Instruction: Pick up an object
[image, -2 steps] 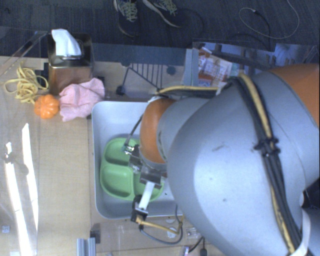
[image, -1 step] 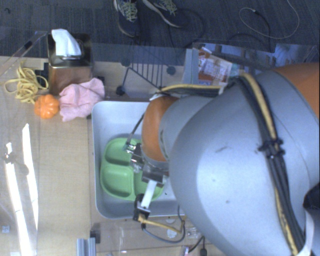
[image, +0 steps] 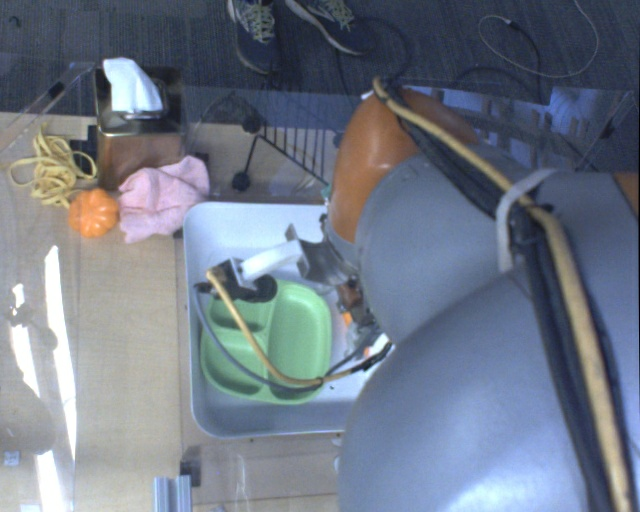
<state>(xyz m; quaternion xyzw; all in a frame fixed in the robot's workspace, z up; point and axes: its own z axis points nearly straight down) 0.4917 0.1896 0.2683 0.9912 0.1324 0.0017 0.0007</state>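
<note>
1 green tray (image: 300, 335) flat in white bin (image: 205, 245), long axis upper-right to lower-left

Soft, even light falls from above. A pale glare patch streaks the wooden surface (image: 60, 330) at left. The arm (image: 490, 330), close to the lens, looms blurred and casts shadow into the white bin (image: 215, 225). Overall sharpness is low.
</note>
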